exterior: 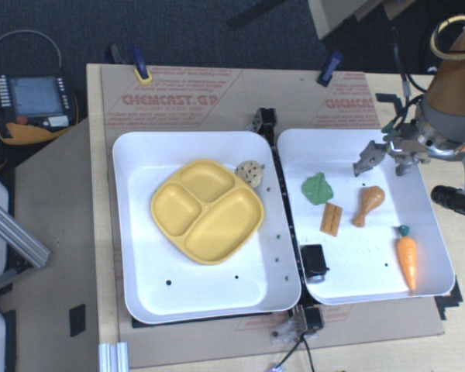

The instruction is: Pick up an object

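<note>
Bench: one brown board printed with red lettering, carrying two shallow white bins side by side, with dark carpet beyond its far edge.
Tool: one, reaching in from the right over the far right part of the right bin; its grey fingers point toward the bin's middle, and whether they are spread or pressed together cannot be told. Nothing is seen between them.
Arm: one, grey, with an orange band above the wrist, at the right edge.
Right bin: one, holding five small things.
Drumstick: one, tan, nearest the tool, lying just below and in front of it, apart from the fingers.
Green leaf piece: one, left of the drumstick, near the bin's middle.
Brown block: one, just below the leaf and beside the drumstick's thin end.
Carrot: one, orange with a green top, near the bin's front right corner, well apart from the others.
Black piece: one, small and square, at the bin's front left edge.
Left bin: one, holding two things.
Yellow tray: one, with three compartments, lying in the bin's middle.
Cookie: one, round and speckled, touching the tray's far right edge.
Clamps: two, blue, on the board's far edge.
Handheld controller: one, with a screen, off the bench to the left.
</note>
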`<state>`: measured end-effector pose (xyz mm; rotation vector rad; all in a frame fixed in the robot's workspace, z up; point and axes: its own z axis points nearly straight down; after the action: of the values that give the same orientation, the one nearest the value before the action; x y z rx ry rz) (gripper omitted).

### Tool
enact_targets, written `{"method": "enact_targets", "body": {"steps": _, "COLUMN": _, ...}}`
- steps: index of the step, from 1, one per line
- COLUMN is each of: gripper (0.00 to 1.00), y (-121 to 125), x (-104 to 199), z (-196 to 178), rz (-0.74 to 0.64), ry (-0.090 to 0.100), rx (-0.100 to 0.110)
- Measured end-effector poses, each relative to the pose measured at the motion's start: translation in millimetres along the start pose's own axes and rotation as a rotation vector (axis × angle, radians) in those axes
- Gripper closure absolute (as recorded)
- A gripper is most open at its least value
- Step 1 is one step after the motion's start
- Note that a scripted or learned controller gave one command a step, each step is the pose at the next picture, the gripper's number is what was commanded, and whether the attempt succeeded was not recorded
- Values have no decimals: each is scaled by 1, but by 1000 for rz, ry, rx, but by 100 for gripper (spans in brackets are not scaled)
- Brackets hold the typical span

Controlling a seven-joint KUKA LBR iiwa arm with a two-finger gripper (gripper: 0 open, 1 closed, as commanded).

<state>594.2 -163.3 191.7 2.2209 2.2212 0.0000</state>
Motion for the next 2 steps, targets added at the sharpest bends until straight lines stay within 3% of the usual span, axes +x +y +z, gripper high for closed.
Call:
{"method": "enact_targets", "body": {"steps": 1, "gripper": 0, "y": -1, "x": 2, "z": 41, "rz": 0, "ry": 1, "rx": 3}}
{"method": "enact_targets", "body": {"steps": 2, "gripper": 0, "y": 8, "x": -3, "z": 94, "rz": -1, "ry": -9, "rx": -14}}
